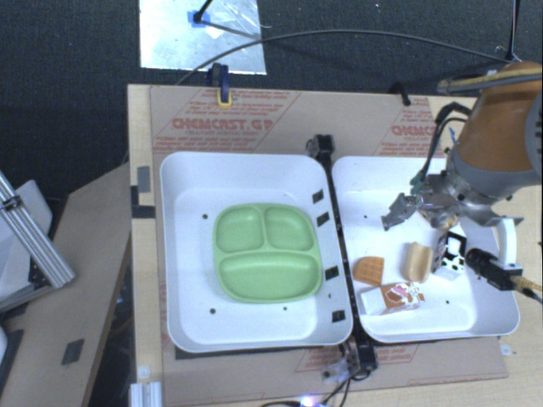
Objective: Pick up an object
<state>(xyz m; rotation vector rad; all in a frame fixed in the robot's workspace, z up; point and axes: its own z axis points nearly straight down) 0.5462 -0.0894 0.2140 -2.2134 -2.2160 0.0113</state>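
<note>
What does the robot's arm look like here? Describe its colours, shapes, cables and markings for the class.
The arm is a thick, rounded grey body with a broad orange band above the wrist. A thin dark cable loops along its left side. At its tip sits a metal gripper of angular grey parts. A white bracket with a black-and-white patterned marker and a black plug hangs below the wrist.

The worktop (254,113), covered with printed cardboard, carries two white bins: one (182,227) well left of the claw (424,206), the other (492,312) beneath it.

green divided plate (268,253) fills left bin's (182,227) middle, margins open
</note>
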